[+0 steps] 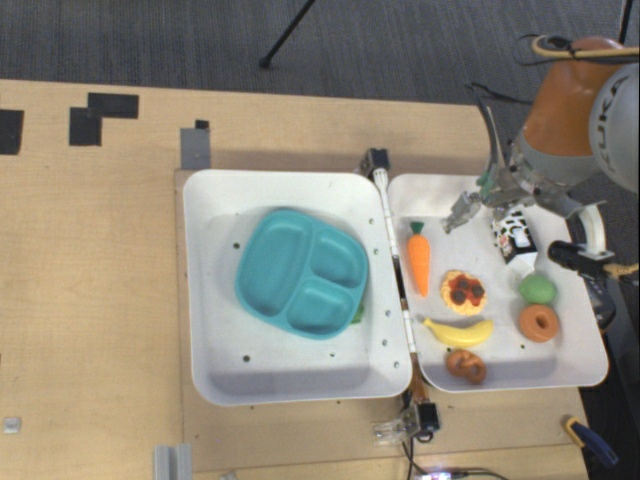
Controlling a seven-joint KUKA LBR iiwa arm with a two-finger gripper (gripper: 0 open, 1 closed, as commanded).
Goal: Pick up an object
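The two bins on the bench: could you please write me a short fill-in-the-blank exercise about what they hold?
1. The teal tray lies in the ____ bin.
2. The carrot lies in the ____ bin.
3. The yellow fruit just below the small pizza is a ____.
4. The donut lies just below the ____ ball.

Missing words: left; right; banana; green

The bench [90, 268] is pale wood, with black patches [100, 118] near its far left edge. Two white bins sit side by side on it: the left bin [215, 368] and the right bin [580, 368]. Beyond the bench lies grey carpet [150, 18], crossed by a dark rod [300, 18].
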